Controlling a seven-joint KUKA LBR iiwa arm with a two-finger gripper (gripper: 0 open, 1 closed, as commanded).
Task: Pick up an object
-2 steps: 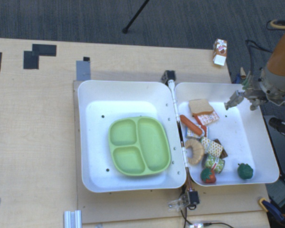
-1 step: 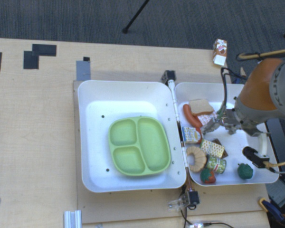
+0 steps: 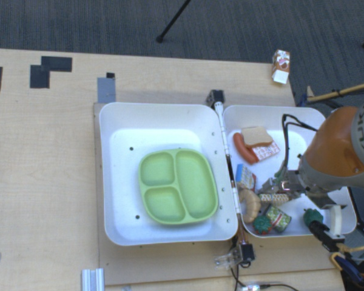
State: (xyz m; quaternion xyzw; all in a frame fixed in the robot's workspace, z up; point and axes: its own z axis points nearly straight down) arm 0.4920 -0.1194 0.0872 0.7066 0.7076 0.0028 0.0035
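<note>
Camera view: pincer [image 3: 278, 188] low in right bin [image 3: 297, 119], potato [image 3: 250, 204] just beside it.

Right bin's packed, left bin's wide open

The right bin [image 3: 291, 115] has a hot dog [image 3: 243, 148], bread slice [image 3: 256, 136], potato [image 3: 251, 204] and green can [image 3: 273, 219] crowded by its left wall, with the arm [image 3: 337, 150] hanging over the rest. The left bin [image 3: 118, 162] has bare floor around the green tray [image 3: 178, 187].
</note>
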